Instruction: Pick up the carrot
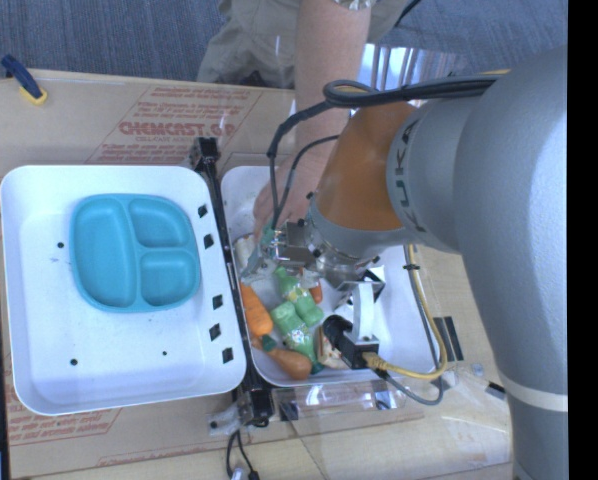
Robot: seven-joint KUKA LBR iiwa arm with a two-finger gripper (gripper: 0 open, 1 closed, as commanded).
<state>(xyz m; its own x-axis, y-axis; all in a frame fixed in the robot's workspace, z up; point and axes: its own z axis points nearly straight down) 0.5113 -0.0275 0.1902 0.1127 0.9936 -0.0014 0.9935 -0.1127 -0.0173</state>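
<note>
An orange carrot [256,311] lies along the left wall of the right bin [409,343], pointing toward the front. The grey arm with its orange band reaches in from the right and covers most of that bin. Its gripper [284,260] hangs low over the pile of toy food, just above and to the right of the carrot's far end. Cables and the wrist hide much of the gripper. Nothing can be seen held in it.
Green toy vegetables [298,315] lie right beside the carrot, and a second orange piece [290,364] sits at the bin's front wall. The left bin [39,368] holds a blue divided plate [136,250]. A black divider [215,258] runs between the bins.
</note>
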